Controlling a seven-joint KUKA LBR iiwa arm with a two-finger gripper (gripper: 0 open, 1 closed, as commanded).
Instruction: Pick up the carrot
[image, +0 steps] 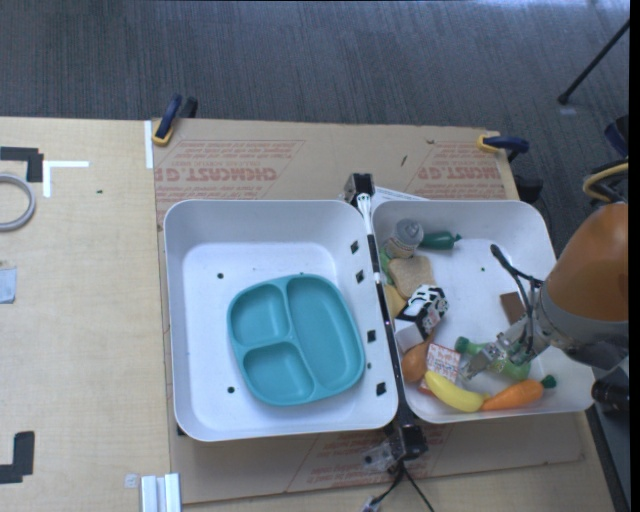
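The carrot lies in the right bin, lower right of the frame, flat along the bin's bottom edge, orange tip pointing left and green stub at its right end. Its tip touches or nearly touches the banana, which sits just left of it. Just above the carrot is a green-and-clear clutter piece, w/ a small red-and-white packet left of that.

The gripper hangs just above the carrot, over the clutter, on the arm coming in from the right edge. Its fingers are too small and mixed w/ the green bits to read, so I can't tell if they're apart or together. Nothing shows the carrot between them; it looks to be resting on the bin floor.

Handling, as a guess: prob. a plastic toy, so light, stiff, smooth and a bit slippery, not fragile. It tapers, so a grip near the thin tip would likely slide off. Best hold is approx. mid-body, across the thicker part, fingers closing across the short axis. The bin wall runs close below it and the banana crowds the tip, so there's little room on those 2 sides; 1 finger may need to slip between carrot and wall.

The left bin holds a teal 3-part plate, well apart from all this.
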